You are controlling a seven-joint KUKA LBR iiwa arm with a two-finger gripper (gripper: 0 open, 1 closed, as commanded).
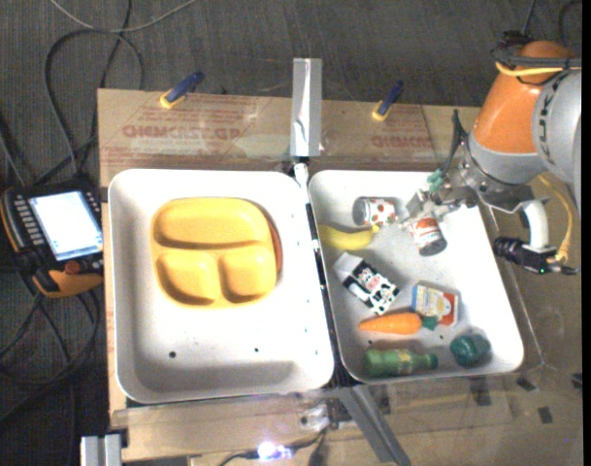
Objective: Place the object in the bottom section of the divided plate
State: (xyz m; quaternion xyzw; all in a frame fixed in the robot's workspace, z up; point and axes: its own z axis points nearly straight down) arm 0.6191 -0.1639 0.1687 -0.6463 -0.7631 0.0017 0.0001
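I see the gripper [423,212] at the right bin's [499,289] twelve o'clock, fingers seemingly clamping a red-and-white can [428,234].

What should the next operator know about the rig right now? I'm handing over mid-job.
Gripper: low over the upper part of the right bin, next to a small red and white can; whether it grips anything cannot be told.
Divided plate: yellow, in the left bin; all its sections hold nothing.
In the right bin too: second can, banana, black and white carton, carrot, pouch, green bottle, green ball.
Done: nothing placed.
Left: secure one object, carry it to the plate's bottom section.
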